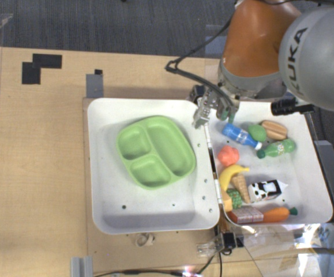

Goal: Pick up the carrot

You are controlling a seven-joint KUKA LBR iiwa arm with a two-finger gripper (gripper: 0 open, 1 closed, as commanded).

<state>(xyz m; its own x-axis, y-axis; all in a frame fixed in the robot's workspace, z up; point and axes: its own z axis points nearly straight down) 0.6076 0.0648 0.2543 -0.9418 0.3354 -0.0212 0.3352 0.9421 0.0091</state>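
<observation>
Arm: the grey KUKA arm (305, 56) with its orange band comes in from the right and hangs over the far edge of the right bin.
Jaws: the gripper (204, 115) sits above the seam between the two bins, near their far side; from where I stand I cannot tell how wide the jaws are, and nothing shows between them.
Carrot: the carrot (276, 214) lies on its side in the near right corner of the right bin (319, 178), its green end pointing right, well apart from the gripper.
Carrot's neighbours: a red and white box (246, 214) lies just to its left, touching or nearly so; a black and white milk carton (266, 190) lies just behind it.
Rest of right bin: a banana (231, 175), an ice cream cone (241, 188), a red-orange fruit (229, 154), a blue bottle (241, 137), a green bottle (277, 149), a lime (258, 132) and a bread roll (274, 129).
Left bin: the left bin (106, 201) holds a green divided plate (155, 150), lying flat near its middle.
Table: the wooden table (34, 172) carries both bins side by side.
</observation>
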